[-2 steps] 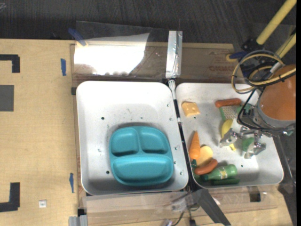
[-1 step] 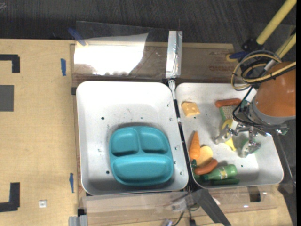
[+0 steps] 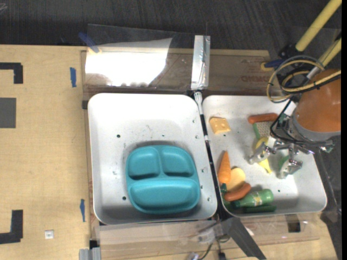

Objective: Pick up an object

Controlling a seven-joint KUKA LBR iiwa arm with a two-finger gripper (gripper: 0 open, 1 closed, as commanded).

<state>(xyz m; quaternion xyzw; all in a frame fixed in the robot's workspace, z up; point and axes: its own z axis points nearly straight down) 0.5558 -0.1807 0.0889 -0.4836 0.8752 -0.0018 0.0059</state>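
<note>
- Gripper [image 3: 275, 158] low in right bin [image 3: 314, 199]; finger state: cannot tell. A yellow piece [image 3: 265, 165] lies right beside it.
- Carrot [image 3: 224, 166]: long axis near–far, tip pointing far, beside the bin's left wall.
- Green bottle [image 3: 255, 199] lies left–right along the near wall.
- Two sausages: one far [image 3: 262, 118], one near [image 3: 237, 192].
- One teal divided tray [image 3: 162, 179] in left bin [image 3: 108, 118]; open floor beyond it.

We see our arm [image 3: 320, 110] reaching in from the right edge, its orange band broad and rounded above the wrist — black cables looping around it. Below the band the wrist points down and leftward, ending in the metal two-finger gripper [image 3: 274, 158], which sits low and spreads into pale, shiny parts — its pose tilted slightly.
</note>
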